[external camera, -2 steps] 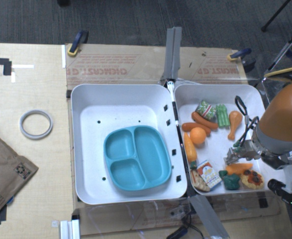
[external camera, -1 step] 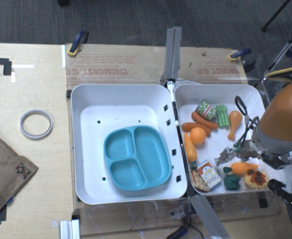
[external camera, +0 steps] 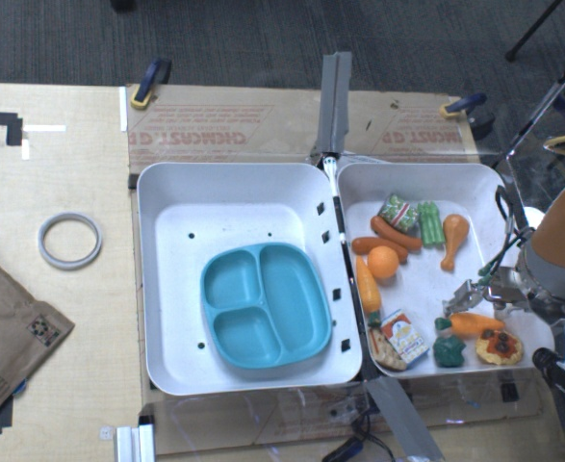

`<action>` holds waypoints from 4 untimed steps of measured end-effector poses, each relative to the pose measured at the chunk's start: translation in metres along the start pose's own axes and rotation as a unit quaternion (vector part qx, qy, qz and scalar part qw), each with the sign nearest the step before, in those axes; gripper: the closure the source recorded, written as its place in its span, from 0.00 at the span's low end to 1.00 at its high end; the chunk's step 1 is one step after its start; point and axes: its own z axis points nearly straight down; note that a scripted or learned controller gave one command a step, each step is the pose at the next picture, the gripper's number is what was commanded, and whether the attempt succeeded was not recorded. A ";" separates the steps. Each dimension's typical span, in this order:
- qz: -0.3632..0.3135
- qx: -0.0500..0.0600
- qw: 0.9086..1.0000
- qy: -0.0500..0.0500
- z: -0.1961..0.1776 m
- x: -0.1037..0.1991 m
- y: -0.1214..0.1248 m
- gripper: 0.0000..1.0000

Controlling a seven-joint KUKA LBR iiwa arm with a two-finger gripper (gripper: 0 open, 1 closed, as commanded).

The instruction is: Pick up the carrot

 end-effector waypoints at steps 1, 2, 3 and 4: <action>-0.115 0.000 0.993 0.000 0.000 0.030 -0.003 0.00; -0.113 -0.001 0.994 0.000 -0.009 0.029 -0.002 1.00; -0.113 0.000 0.994 0.000 -0.009 0.029 -0.002 0.00; -0.232 -0.001 0.973 0.000 -0.017 0.012 0.000 0.00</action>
